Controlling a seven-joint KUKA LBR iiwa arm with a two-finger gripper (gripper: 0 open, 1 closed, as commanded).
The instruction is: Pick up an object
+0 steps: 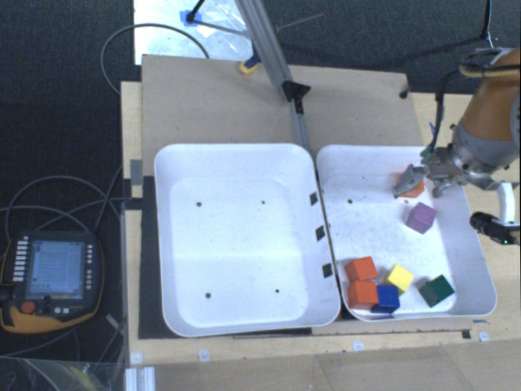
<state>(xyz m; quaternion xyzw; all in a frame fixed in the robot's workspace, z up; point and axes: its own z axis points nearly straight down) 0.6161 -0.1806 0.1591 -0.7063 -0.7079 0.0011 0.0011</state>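
**Claw Position Over the Right Bin**

Over the upper right part of the right bin, the claw hangs at the end of the grey arm, which enters from the right edge with its orange band above the wrist. An orange block lies directly at the claw tips, partly covered by them. Whether the block sits between the fingers or only beneath them cannot be told, and the opening of the claw cannot be judged.

Other objects in the right bin:
- A purple cube lies just below the orange block, apart from the claw.
- Two orange cubes sit touching one another near the bin's lower left corner.
- A blue cube rests just beside them at the front wall.
- A yellow cube lies above the blue one.
- A dark green cube lies to the right of the yellow one.

The left bin stands beside the right bin on the bench. A teach pendant lies on the floor to the left.
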